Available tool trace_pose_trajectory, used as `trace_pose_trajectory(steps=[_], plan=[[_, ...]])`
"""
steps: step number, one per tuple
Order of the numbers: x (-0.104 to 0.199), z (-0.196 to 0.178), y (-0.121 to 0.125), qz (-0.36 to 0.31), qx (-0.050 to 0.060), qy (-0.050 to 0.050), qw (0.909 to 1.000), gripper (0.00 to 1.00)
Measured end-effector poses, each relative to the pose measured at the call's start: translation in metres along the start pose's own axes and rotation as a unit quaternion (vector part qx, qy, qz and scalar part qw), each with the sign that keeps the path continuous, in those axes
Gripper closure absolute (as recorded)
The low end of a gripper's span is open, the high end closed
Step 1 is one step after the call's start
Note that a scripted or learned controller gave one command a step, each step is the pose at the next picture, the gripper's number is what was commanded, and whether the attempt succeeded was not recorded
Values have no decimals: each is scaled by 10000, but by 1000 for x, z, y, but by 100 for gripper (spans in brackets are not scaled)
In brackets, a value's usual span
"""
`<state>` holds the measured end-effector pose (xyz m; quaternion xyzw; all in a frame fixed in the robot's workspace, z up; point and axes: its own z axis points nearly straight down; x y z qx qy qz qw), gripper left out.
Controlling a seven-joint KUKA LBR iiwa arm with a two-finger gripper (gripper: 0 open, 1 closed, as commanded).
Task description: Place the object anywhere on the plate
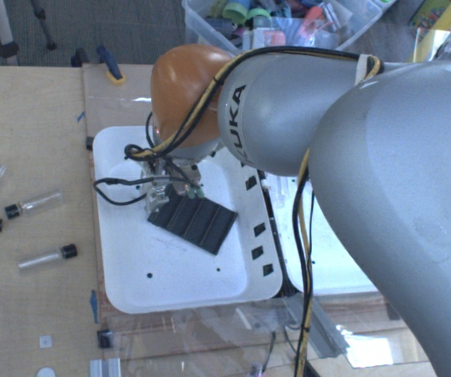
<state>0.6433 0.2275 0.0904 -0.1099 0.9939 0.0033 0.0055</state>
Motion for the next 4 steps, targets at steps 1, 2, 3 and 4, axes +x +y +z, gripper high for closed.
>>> trace_pose_trajectory(steps=[1, 2, 3, 4], plan=[[94, -3, 21, -2218, -5, -10, 9751, 100], [100, -85, 14, 467, 20, 31, 9989, 100], [77, -153, 11, -2313, 2, 23, 9729, 100], [69, -181, -36, -5305, -12, 19, 8477, 100]])
